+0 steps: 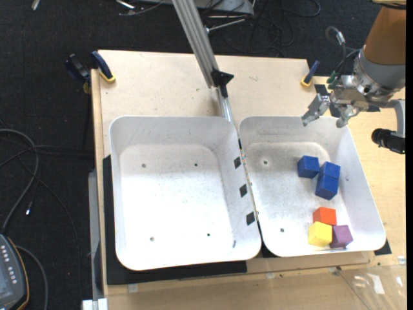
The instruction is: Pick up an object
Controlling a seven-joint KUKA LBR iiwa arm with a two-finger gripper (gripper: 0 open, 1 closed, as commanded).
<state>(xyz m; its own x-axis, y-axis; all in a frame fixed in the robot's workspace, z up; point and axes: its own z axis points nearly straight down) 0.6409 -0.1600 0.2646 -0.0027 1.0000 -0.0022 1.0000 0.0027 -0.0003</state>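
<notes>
Two blue blocks lie in the right bin [277, 237]: one [308, 166] toward the middle and a taller one [328, 180] just right of it. Nearer the front sit an orange block [324, 215], a yellow block [320, 234] and a purple block [341, 236], packed together. My gripper [328, 113] hangs above the bin's far right rim, well behind the blocks. Its two fingers are spread apart, with nothing between them.
The left bin [129, 192] lies beside the right one, with black clips along the shared rim. A slanted metal pole [197, 34] rises from behind the bins. Blue and yellow clamps [103, 68] grip the board's far corners.
</notes>
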